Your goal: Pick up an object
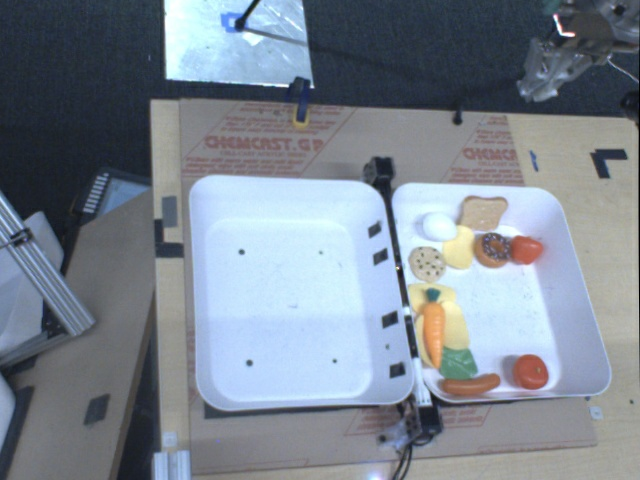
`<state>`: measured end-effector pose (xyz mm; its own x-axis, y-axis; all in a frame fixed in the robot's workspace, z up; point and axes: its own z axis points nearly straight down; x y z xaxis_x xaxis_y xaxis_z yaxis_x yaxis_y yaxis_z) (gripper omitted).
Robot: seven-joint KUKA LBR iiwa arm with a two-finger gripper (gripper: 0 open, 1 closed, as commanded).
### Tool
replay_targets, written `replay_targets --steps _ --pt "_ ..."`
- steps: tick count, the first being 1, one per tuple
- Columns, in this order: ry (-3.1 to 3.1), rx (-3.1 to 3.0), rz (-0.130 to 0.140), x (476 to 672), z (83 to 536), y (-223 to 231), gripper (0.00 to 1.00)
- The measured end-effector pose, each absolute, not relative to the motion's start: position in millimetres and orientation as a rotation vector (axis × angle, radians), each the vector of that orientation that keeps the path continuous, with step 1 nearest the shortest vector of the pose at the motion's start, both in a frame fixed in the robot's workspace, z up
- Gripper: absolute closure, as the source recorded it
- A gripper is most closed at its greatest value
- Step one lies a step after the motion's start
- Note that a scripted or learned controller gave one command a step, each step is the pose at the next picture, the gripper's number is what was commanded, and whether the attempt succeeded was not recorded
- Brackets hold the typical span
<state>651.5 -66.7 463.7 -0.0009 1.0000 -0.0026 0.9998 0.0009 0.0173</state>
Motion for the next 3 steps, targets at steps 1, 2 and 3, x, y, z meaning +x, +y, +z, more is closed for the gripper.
replay_targets --steps 1,2,3 --pt "2.214 2.223 -0.001 668.4 443 -130 1.00" --pt "2.212 2.227 -0.004 667.1 419 -213 1.00" --pt "2.222 2.211 0.005 668.8 467 -206 1.00"
